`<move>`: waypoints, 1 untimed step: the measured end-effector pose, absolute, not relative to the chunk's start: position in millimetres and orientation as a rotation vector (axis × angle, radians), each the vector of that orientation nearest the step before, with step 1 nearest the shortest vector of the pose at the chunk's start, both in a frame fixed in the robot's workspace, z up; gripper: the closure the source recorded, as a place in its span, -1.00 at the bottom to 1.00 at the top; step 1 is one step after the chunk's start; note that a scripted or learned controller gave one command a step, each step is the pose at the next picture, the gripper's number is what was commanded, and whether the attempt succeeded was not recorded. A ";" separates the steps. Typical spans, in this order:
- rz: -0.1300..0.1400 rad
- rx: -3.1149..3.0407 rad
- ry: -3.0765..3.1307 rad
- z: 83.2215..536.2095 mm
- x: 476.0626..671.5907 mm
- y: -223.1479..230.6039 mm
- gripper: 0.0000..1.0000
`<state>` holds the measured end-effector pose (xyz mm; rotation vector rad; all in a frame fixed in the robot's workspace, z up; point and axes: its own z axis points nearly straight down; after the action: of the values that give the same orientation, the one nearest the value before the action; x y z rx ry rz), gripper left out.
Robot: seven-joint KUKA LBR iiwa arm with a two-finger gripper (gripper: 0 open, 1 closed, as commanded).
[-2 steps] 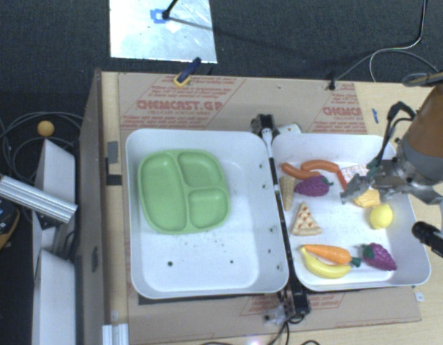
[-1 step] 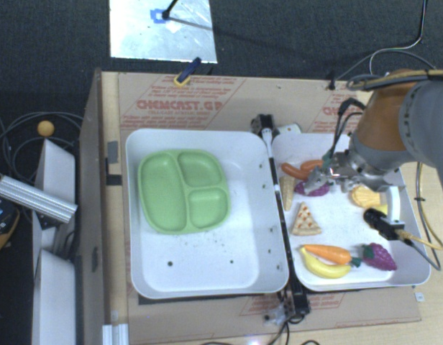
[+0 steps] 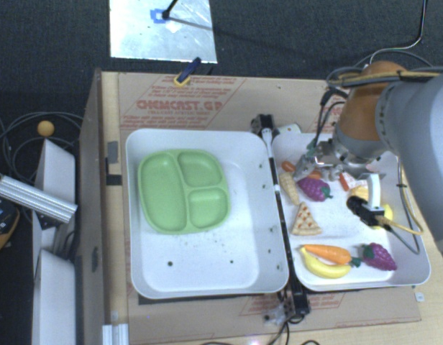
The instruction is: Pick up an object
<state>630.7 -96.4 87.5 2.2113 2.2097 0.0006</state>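
Reaching down into the right bin (image 3: 416, 264), the gripper (image 3: 318, 165) sits low over the toys at the far side of that bin. The arm (image 3: 401, 113) comes in from the right and bends over the food pieces.

My guess is the robot is at the grabbing step and has not lifted anything yet. The closest toy is a purple grape bunch (image 3: 314, 188), just under and beside the gripper's tip. A little orange piece (image 3: 288, 167) lies right next to it too.

How wide the gripper stands, I cannot tell; its tip is dark and mixed up with cables and toys. I see nothing clearly held in it.

Other toys lie nearer the front: a pizza slice (image 3: 305, 220), a carrot (image 3: 326, 252), a banana (image 3: 323, 267) and a second grape bunch (image 3: 378, 256). The left bin (image 3: 207, 264) holds a green plate (image 3: 183, 190).

Next, I think, it needs to close snugly on one toy and lift straight up
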 end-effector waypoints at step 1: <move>0.004 2.212 2.217 97.1 630.9 -93.8 1.00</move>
<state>630.9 -93.8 97.1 2.2121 2.2171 0.0044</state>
